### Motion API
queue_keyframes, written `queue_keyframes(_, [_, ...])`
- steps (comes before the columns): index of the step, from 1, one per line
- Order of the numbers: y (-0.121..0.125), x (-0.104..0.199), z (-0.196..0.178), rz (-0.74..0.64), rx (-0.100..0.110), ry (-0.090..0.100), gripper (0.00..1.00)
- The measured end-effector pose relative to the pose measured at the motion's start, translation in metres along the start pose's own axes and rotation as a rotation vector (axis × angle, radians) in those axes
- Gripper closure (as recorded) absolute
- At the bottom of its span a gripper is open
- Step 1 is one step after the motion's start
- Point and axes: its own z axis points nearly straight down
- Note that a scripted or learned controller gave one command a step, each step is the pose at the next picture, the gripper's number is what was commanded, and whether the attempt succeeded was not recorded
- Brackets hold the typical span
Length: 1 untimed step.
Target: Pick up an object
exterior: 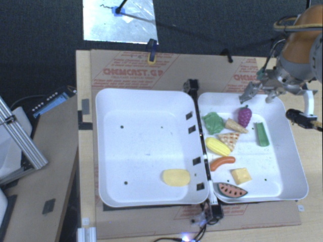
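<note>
Gripper (pixel 259 94): above the far edge of the right bin (pixel 290 183), fingers spread apart, nothing between them.
Purple grapes (pixel 245 116): in the right bin, just below the gripper.
Green leafy piece (pixel 213 122): left of the grapes.
Green stick (pixel 261 134): right of the grapes.
Pizza slice (pixel 229 138), corn (pixel 217 146), sausage (pixel 222 162), cheese cube (pixel 240 175), watermelon slice (pixel 231 190): nearer than the grapes, same bin.
Yellow potato (pixel 175 177): left bin (pixel 126 110), well apart from the grapes.
</note>
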Motion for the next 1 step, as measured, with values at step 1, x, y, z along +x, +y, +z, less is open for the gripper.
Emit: queue_keyframes(1, [-0.0331, 0.0359, 0.0869, -0.003, 0.009, 0.003, 0.00])
